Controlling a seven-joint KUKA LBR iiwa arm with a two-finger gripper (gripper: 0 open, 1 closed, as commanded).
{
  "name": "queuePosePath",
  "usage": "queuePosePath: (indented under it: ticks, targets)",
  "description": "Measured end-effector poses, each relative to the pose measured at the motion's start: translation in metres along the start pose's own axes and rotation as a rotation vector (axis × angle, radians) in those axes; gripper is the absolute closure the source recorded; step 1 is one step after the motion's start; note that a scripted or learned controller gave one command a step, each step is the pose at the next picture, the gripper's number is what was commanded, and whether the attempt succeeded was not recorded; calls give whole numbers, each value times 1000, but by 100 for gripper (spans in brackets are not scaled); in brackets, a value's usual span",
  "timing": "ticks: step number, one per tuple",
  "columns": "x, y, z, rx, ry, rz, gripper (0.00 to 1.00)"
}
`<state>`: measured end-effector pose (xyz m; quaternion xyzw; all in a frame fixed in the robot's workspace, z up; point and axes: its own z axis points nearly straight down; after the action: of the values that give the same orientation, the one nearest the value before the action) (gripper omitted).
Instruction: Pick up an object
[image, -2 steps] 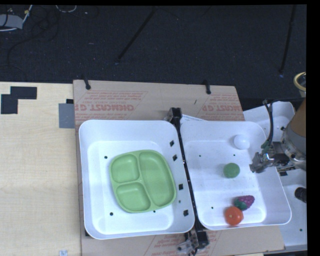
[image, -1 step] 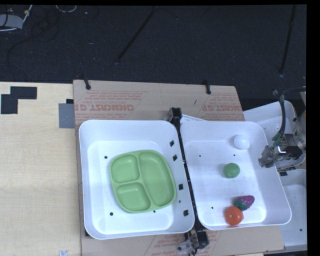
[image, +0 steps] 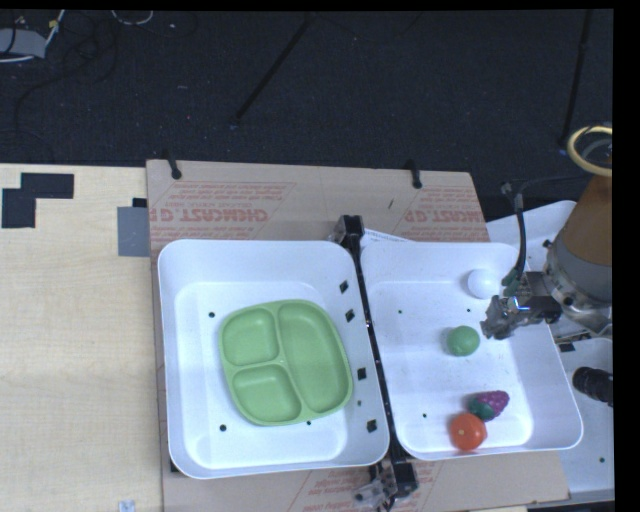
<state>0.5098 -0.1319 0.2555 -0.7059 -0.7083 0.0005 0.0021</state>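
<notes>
From my remote station, the overhead camera showed two shallow white bins of smooth moulded plastic sitting side by side on a brown cardboard sheet (image: 300, 205) printed with red lettering, which lay on a pale wood-grain bench (image: 70, 340).

The left bin (image: 185, 300) held one item: a matte green plastic plate (image: 285, 362) with rounded corners, divided into three compartments.

The right bin (image: 420, 300) held four small objects. One white ball (image: 481, 283) rested near the far right wall. One round green ball (image: 462, 341) lay near the middle of the bin floor, just beside the gripper. One lumpy purple piece with a green tip (image: 489, 404) sat toward the near right corner, touching or almost touching one glossy orange-red ball (image: 467, 431) in front of it.

The arm (image: 590, 240) reached in over the right rim, an orange band above its grey wrist and black cables (image: 520, 230) looping alongside. The gripper (image: 505, 322) hung low just right of the green ball. Nothing lay visibly between its metal fingers, and I could not tell whether they were open or closed.
</notes>
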Motion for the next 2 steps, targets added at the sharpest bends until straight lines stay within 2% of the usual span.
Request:
queuePosePath:
  ticks: [2]
  targets:
    - [104, 10, -5, -1, 0, -2, 100]
